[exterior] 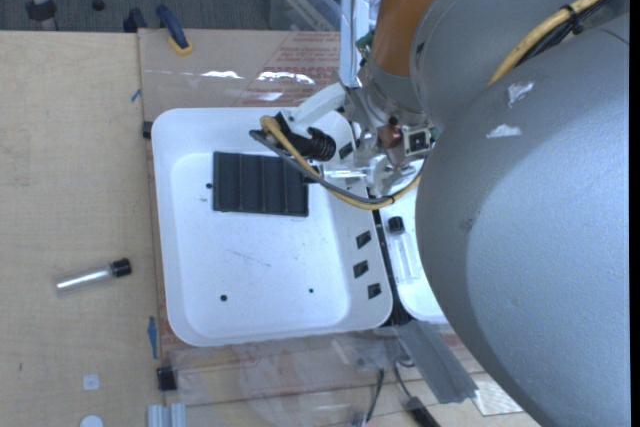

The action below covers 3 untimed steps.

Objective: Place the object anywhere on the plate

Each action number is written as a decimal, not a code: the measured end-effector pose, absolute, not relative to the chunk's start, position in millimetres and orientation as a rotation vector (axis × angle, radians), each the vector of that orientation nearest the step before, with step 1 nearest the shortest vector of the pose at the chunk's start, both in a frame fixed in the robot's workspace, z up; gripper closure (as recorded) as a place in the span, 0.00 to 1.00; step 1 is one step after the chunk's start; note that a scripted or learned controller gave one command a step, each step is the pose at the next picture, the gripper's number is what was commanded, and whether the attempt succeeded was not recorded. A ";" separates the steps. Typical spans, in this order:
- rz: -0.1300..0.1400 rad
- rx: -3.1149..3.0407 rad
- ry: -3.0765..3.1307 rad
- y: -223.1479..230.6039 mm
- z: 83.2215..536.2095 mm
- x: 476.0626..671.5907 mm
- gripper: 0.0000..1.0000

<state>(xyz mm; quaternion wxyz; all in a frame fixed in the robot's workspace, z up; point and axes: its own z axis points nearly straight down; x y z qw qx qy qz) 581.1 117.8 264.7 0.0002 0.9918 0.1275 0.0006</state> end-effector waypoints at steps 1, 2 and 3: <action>-0.002 3.089 0.568 192.9 267.7 527.5 1.00; -0.008 3.071 0.661 222.6 154.4 479.8 1.00; 0.002 3.048 0.754 223.7 286.5 544.9 1.00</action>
